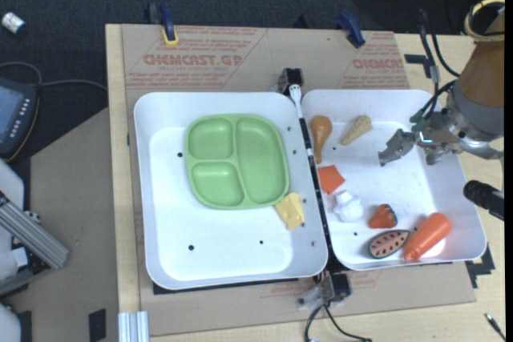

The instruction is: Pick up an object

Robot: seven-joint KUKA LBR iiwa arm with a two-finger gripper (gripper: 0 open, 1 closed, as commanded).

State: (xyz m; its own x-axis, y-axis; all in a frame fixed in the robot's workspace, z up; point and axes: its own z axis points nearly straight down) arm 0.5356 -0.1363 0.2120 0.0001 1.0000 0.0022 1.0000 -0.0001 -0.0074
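Note:
My gripper [403,148] hangs over the right bin [449,200], near its upper right part, fingers spread open with nothing between them. Below and left of it lie the toys: a brown pear-shaped piece [321,129], a tan cone [356,130], an orange block [330,178], a white lumpy piece [348,207], a red strawberry [383,215], a dark oval slice [389,243] and an orange carrot [428,235]. The tan cone is the nearest, just left of the fingertips.
The left bin [168,252] holds a green divided plate [238,161] and a yellow piece [291,211] by the plate's lower right corner. Both bins rest on a cardboard-covered board [240,52] held by blue clamps. Cables run at the right.

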